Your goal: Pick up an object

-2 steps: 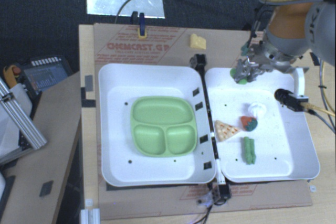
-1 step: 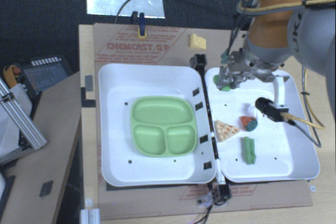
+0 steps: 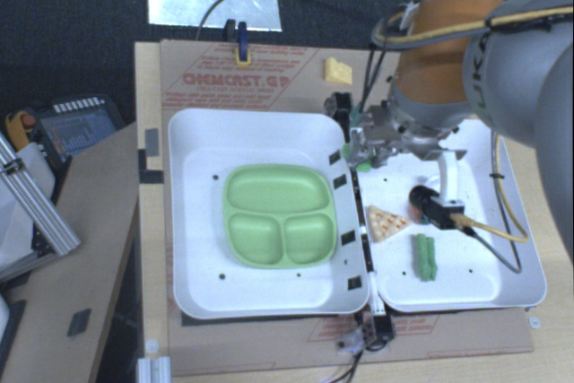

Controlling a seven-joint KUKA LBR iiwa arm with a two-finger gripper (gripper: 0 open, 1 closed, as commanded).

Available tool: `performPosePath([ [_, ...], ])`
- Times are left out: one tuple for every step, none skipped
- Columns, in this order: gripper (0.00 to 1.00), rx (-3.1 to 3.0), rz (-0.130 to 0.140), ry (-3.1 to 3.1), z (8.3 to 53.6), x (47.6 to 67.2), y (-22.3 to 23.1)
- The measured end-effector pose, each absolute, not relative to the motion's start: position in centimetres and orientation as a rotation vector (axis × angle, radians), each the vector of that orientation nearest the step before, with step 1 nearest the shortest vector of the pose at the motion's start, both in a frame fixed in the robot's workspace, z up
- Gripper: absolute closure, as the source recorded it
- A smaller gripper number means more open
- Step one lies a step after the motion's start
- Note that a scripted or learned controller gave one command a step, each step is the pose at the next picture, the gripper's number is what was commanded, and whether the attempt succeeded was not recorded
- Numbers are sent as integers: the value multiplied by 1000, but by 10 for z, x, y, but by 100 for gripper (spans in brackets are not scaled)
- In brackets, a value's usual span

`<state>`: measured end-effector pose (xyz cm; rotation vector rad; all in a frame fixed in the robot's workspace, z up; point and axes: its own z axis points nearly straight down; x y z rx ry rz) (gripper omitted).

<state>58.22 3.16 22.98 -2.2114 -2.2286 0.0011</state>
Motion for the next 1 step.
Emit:
performPosePath([
  [100, -2209, 1, -2229, 219, 551, 73],
])
